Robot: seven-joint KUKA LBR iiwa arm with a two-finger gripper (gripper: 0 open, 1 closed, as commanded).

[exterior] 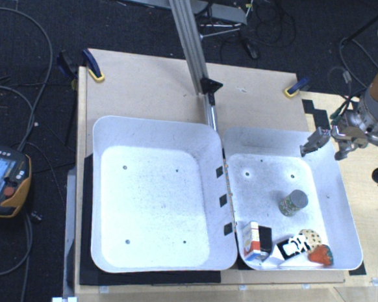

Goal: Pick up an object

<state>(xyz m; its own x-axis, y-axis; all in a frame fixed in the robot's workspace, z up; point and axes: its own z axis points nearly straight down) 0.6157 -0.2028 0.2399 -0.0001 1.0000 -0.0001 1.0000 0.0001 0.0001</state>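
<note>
Two white bins (154,177) with dark speckles, grey can (294,202), red and white box (253,240), cream ball with dark dots (310,239), orange-red piece (322,255), tan bench (148,88)

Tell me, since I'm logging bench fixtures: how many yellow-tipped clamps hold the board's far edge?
2. One clamp sits at the far left corner of the board, the other clamp at the far right corner, near the gripper. Others may be hidden.
</note>
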